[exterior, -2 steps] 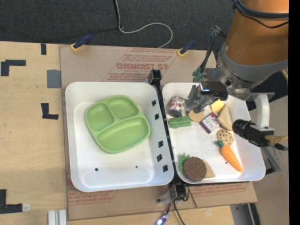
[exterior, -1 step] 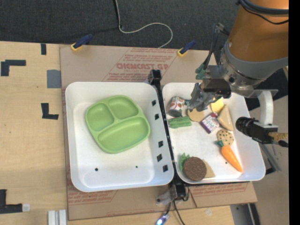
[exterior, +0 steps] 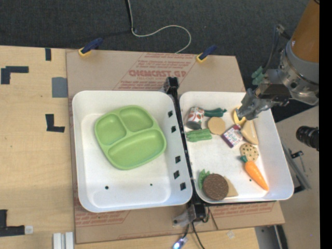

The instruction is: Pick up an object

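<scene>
The gripper (exterior: 248,109) hangs low over the upper right part of the right bin (exterior: 277,154); whether it is open, closed or gripping anything cannot be told. Directly under it lies a yellow piece (exterior: 237,117), partly hidden, touching a tan bread slice (exterior: 250,132). Just to its left sit a round cracker (exterior: 216,125) and a purple packet (exterior: 232,136). Below are a cookie (exterior: 249,151) and a carrot (exterior: 256,174). Farther left lie a green bean (exterior: 198,136) and a can (exterior: 194,117). Well apart, a green divided plate (exterior: 129,137) rests in the left bin (exterior: 85,154).
</scene>
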{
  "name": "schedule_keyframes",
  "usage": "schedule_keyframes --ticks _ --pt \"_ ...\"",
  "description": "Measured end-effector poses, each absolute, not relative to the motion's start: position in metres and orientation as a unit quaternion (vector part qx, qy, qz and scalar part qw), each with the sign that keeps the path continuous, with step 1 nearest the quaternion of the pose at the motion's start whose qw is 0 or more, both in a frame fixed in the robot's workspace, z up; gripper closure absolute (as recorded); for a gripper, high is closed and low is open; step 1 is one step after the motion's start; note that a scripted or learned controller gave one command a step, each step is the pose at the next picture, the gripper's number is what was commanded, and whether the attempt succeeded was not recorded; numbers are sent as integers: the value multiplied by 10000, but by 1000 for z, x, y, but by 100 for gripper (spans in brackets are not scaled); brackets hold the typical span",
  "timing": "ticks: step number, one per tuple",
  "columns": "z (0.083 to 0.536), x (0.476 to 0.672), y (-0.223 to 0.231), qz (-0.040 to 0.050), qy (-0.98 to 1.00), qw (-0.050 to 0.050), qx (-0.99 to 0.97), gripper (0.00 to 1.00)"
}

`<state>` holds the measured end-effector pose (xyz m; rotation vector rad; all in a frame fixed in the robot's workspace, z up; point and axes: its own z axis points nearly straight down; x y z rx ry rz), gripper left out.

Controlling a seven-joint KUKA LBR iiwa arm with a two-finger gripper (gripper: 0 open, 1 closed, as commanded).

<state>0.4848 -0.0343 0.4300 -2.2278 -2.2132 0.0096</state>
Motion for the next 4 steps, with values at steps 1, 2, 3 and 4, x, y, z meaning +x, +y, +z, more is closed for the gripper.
schedule_keyframes --ticks 1,2,3,4 --pt "461 485 24 21 -7086 7 -7056 100" --pt "469 485 49 29 -7078 12 -7064 100" --pt "459 485 38 39 -7067 16 -7075 100" --pt "443 484 194 34 -7125 20 -7017 100"
